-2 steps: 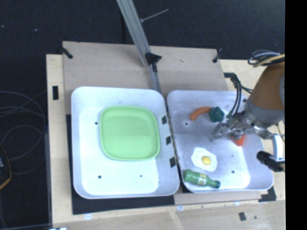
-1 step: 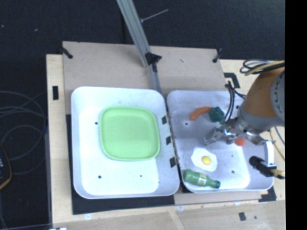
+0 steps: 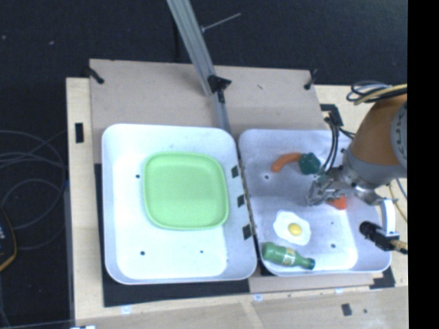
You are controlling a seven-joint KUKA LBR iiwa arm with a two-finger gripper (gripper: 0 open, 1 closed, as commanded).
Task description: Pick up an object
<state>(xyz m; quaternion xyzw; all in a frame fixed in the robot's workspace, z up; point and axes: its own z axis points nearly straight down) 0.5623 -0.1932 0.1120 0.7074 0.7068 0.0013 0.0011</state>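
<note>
We see the gripper (image 3: 321, 192) low in the right bin (image 3: 274, 149), and we cannot tell how it is set from up here. Just beside it lies a small orange-red piece (image 3: 337, 201), partly hidden by the wrist. The carrot (image 3: 293, 161) sits near, behind the gripper; the fried egg (image 3: 292, 229) and green bottle (image 3: 288, 256) lie nearer the front rim. Our worry: the grab may glance off the piece and push it to the wall.
</note>
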